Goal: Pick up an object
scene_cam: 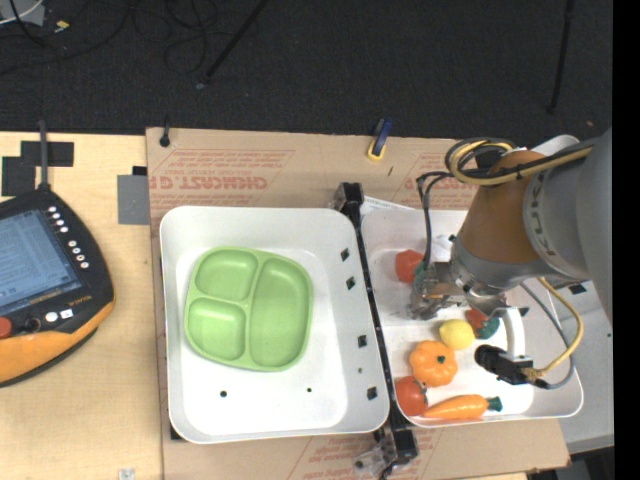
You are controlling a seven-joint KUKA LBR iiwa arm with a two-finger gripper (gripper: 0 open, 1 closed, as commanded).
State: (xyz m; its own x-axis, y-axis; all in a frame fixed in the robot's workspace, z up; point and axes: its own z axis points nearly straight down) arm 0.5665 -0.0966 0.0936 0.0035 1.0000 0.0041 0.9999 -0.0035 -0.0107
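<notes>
Bins sit side by side on a brown cardboard sheet (pixel 250 173) over the bench. The left shallow white plastic bin (pixel 330 388) holds one thing: a light green, smooth plastic plate (pixel 250 308) with rounded corners, split into three compartments, two small ones on its left and one long one on its right.

The right shallow white plastic bin (pixel 565 393) holds toy food, all glossy and rounded. A small orange ribbed pumpkin (pixel 433 363) lies near the middle, with a round yellow fruit (pixel 457 334) touching its upper right. Below the pumpkin a long orange carrot with a green tip (pixel 460 406) lies along the near wall, and a red round piece (pixel 410 396) sits just left of it. Another red round piece (pixel 408 265) rests near the upper left of this bin.

The grey arm with its orange band reaches down into the right bin, and its gripper (pixel 440 293) is low beside that upper red piece, above the yellow fruit. Whether the claw is released or clenched cannot be told.

An orange and black handheld pendant with a screen (pixel 40 288) lies on the bench at far left.
</notes>
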